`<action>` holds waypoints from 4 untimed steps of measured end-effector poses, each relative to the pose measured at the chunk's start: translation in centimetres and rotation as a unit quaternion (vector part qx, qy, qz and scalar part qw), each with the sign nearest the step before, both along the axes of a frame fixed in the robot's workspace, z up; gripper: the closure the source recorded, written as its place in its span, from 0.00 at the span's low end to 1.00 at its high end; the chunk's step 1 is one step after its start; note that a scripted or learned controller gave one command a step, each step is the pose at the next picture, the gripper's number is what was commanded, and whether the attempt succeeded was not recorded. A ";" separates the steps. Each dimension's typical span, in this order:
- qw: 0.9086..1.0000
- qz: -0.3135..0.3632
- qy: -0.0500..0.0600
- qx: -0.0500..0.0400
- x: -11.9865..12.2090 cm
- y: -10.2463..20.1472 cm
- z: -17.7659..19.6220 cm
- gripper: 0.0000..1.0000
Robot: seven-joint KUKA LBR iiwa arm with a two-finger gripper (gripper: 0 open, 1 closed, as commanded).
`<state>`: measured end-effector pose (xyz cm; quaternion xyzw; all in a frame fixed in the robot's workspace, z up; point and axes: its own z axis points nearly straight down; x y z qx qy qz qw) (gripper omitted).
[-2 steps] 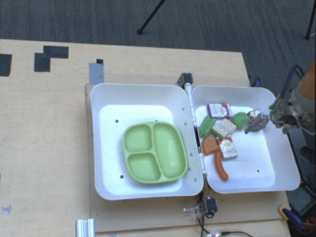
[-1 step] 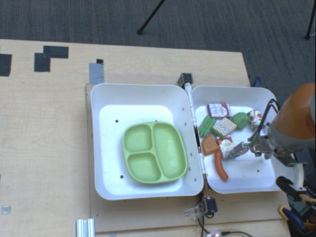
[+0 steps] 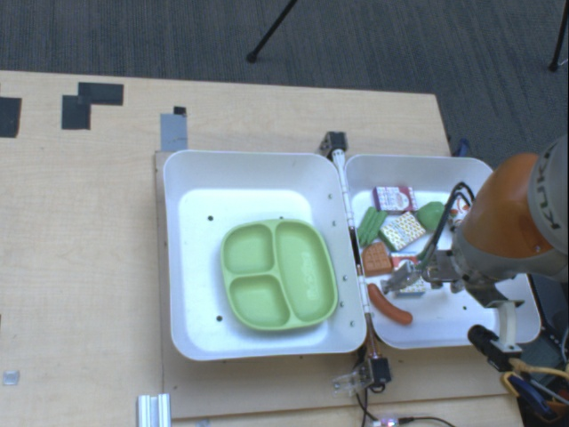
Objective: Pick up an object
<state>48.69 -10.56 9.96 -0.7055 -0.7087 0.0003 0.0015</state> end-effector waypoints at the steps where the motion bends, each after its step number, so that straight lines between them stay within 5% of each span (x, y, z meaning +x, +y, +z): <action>1: 1.000 0.001 0.001 0.000 0.1 0.0 0.7 1.00; 2: 1.000 0.001 0.000 0.000 0.1 9.7 8.2 1.00; 3: 1.000 0.001 -0.001 -0.001 0.1 14.7 8.2 1.00; 4: 1.000 0.004 0.001 -0.001 0.2 14.8 8.9 1.00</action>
